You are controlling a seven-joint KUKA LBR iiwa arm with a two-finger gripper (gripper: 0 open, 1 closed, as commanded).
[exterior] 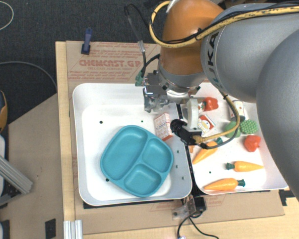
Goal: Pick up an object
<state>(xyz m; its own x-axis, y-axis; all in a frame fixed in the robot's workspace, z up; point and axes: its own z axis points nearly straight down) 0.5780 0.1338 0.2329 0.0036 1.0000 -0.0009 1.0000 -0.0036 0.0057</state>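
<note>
- One camera view, one arm; everything below comes from the fixed overhead camera.
- Left shallow white bin [82,133]: holds a teal plastic plate with three compartments [137,161], lying flat in the lower half.
- A small red-and-white printed carton [162,125] lies in the same bin, against the wall shared with the right bin and just beside the plate's upper right rim.
- Right shallow white bin [269,183]: holds toy food, including an orange plastic carrot with a green stub [244,167], a second orange carrot [222,184] near the bottom wall, a red rounded toy fruit [252,142] and a green knobbly toy vegetable [248,126].
- The metal two-finger gripper [157,106] hangs under the orange wrist band, over the upper right corner of the left bin.
- Whether the gripper is open or closed cannot be told; wrist hardware and cabling hide its tips. Nothing is visibly held.
- Key relation: the carton is the nearest candidate. It lies just toward the bottom of the view from the gripper, close by; contact cannot be judged.
- The carton's long axis runs roughly top to bottom in the view, slightly tilted.
- Judgement: the grasp is not yet made. A short shift toward the carton and a closure across its narrow side look most workable.
- Risk: the bin wall and plate rim crowd the carton on two sides.
</note>
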